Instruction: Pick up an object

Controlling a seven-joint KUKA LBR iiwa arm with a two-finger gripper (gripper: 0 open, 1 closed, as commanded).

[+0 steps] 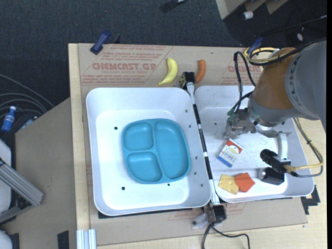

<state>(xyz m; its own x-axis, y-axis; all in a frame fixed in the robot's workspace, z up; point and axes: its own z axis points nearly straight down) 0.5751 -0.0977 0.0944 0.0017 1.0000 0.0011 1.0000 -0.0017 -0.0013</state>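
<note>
In the right bin (218, 100) a small white, blue and red carton (230, 153) lies near the middle. A yellow piece (227, 183) and an orange piece (245, 181) sit side by side at the bin's front edge. My gripper (235, 128) hangs low over the right bin, just above and behind the carton, with the grey arm and its orange band (275, 84) reaching in from the right. I see nothing held in it.
The left bin (104, 139) holds a blue divided plate (154, 150). On the bench behind the bins lie a yellow banana (169, 71) and an orange carrot-like piece (200, 70). A blue object (100, 42) rests at the bench's back left corner.
</note>
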